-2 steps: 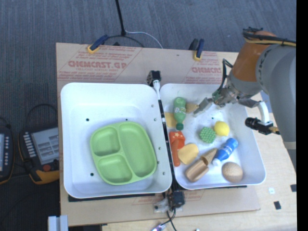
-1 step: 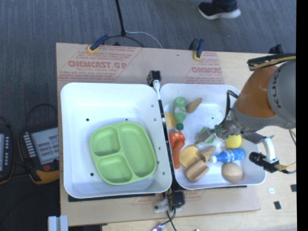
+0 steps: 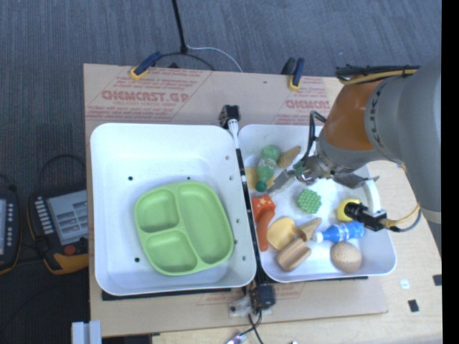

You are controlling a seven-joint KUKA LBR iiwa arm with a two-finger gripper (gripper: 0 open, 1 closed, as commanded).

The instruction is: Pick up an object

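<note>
Green divided plate [image 3: 184,228] sits centre of left bin [image 3: 107,149]; gripper [image 3: 307,169] over right bin [image 3: 387,253] approx. centre, grip state indeterminate.

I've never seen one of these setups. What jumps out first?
The big grey arm with its orange band reaches in from the right, over the right bin, which is crowded with small toy foods. In the left bin lies a lime-green divided plate.
</note>
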